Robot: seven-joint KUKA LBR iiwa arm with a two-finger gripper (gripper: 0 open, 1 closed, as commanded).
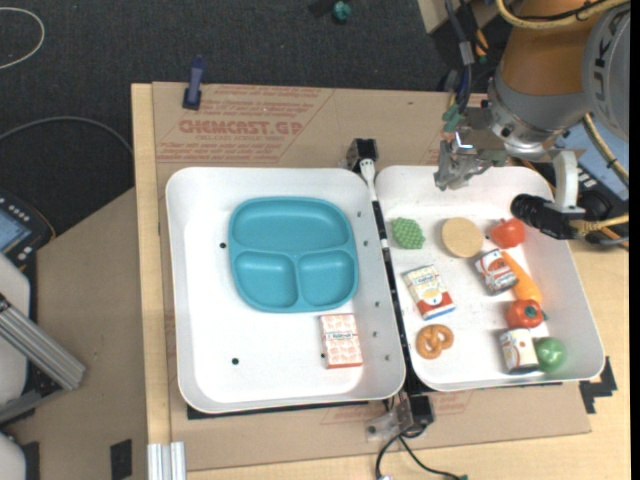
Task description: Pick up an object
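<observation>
Toys fill the right bin (570, 318), left bin (190, 268) holds a tray (293, 253) (end effector (455, 175) grip unclear).

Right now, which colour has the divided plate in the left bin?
Teal blue; the divided plate shows plainly in the camera view.

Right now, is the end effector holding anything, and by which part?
Nothing is held: the end effector hangs over the right bin's far edge with nothing between its fingers.
</observation>
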